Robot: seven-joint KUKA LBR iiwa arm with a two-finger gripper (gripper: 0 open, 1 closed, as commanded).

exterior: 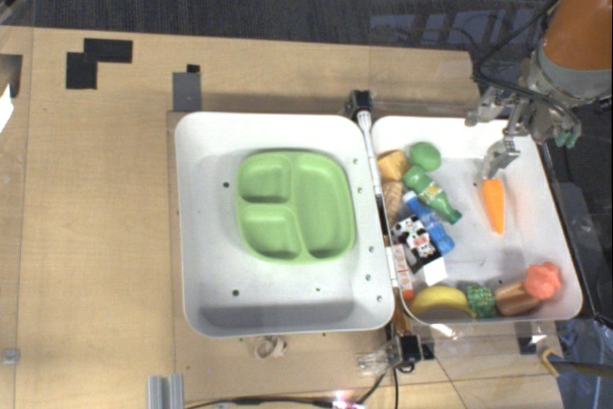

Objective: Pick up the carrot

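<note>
The orange carrot lies in the right bin, pointing toward the front, on bare white floor. My gripper hangs just above and behind the carrot's top end, fingers pointing down over the bin's back right part. No object sits between the fingers. The arm with its orange band enters from the upper right.
The left bin holds a green divided plate. Along the right bin's left side lie a bread piece, green toys, a blue bottle and a black-and-white carton. A banana and a pink toy lie at the front.
</note>
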